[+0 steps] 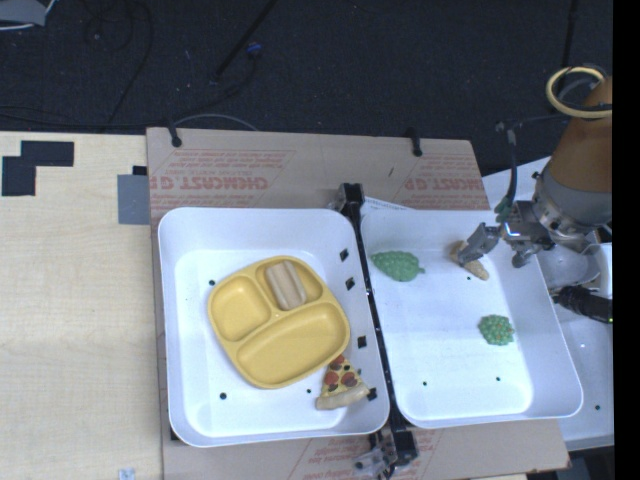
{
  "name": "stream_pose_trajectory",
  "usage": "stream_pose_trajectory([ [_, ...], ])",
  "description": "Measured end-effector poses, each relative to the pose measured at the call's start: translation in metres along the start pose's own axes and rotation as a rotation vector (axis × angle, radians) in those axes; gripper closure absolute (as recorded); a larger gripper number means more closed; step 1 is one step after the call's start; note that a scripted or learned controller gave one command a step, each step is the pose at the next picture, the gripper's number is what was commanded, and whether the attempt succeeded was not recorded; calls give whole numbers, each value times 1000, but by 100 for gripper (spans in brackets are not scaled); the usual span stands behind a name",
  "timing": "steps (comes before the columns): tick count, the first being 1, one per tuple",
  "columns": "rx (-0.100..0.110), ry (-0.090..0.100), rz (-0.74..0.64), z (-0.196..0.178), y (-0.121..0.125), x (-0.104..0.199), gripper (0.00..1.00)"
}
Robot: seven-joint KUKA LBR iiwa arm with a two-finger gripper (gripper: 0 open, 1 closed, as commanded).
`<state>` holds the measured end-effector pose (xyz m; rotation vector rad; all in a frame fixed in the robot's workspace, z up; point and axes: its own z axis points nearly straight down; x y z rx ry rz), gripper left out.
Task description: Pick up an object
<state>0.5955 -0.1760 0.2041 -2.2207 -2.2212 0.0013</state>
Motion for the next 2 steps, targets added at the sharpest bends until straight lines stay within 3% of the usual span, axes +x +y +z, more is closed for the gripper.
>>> stream_pose_trajectory([
  [2,6,3,-2,112,-6,17,0],
])
